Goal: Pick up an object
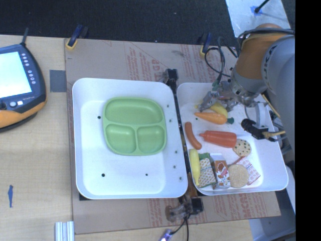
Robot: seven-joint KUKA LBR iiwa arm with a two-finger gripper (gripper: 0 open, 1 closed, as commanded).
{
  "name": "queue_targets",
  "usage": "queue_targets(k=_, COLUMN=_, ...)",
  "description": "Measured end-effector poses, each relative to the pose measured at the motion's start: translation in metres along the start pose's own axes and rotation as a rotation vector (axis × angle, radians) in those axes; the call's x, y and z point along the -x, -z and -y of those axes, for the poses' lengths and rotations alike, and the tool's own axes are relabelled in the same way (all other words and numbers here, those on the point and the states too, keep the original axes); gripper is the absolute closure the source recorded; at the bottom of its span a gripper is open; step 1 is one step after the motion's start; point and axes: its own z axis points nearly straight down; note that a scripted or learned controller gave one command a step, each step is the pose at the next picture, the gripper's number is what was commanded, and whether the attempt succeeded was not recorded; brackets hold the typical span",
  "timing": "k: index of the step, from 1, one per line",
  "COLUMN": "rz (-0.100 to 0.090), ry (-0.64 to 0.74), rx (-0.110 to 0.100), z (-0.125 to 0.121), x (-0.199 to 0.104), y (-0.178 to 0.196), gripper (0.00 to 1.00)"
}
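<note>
The wooden bench [35,154] bears a cardboard sheet [130,59], two white bins [85,149] and a pendant [20,87].

Arm [261,59] perhaps hides the yellow toy [218,109] partly.

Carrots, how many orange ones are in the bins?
2, both in the right bin: a small carrot near the gripper, and a bigger carrot below it, in the middle. The arm may hide more.
</note>
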Motion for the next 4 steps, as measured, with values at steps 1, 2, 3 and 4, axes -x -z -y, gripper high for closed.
queue_targets(k=1, rz=0.0, ry=0.001, rx=-0.001, z=0.0, x=-0.017, y=0.007, gripper=0.0)
queue_targets(k=2, rz=0.0, ry=-0.002, rx=0.001, z=0.0, x=0.0, y=0.0, gripper=0.0)
queue_targets(k=3, rz=0.0, ry=0.002, rx=-0.002, z=0.0, x=-0.038, y=0.0, gripper=0.0)
queue_targets(k=4, rz=0.0, ry=-0.002, rx=-0.001, z=0.021, x=0.008, y=0.0, gripper=0.0)
